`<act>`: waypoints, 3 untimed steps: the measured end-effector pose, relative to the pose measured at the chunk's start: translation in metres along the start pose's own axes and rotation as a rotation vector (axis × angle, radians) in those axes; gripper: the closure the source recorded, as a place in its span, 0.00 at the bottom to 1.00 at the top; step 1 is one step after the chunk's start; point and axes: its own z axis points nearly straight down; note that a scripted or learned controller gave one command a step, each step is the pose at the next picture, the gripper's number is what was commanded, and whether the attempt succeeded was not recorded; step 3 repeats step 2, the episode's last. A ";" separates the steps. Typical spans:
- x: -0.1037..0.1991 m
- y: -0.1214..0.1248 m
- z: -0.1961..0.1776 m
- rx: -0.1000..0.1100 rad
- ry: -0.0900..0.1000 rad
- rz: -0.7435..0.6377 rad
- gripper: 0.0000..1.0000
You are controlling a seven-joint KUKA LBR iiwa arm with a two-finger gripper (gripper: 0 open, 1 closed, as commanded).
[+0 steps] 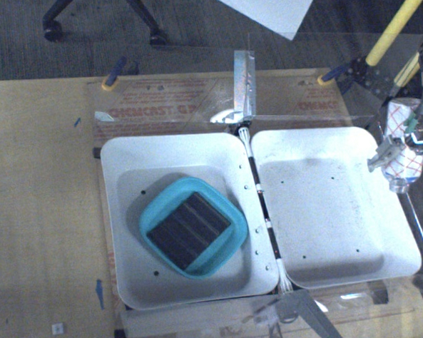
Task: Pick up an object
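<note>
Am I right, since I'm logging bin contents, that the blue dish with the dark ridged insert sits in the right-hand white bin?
Not quite. The camera view shows the blue dish with its dark ridged insert sitting in the left-hand white bin, not the right-hand one.

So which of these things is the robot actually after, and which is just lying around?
For the job:
- blue tray with dark ridged inside, lying in the left bin
- gripper, at the right bin's far right edge

Just about:
- white sheet
- chair base
- yellow-handled clamps
</note>
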 end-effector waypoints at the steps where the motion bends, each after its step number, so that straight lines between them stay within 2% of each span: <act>1: 0.053 -0.039 0.170 0.000 0.000 0.146 0.00; 2: 0.057 -0.033 0.191 -0.005 0.001 0.033 0.00; 3: 0.057 -0.033 0.191 -0.005 0.001 0.033 0.00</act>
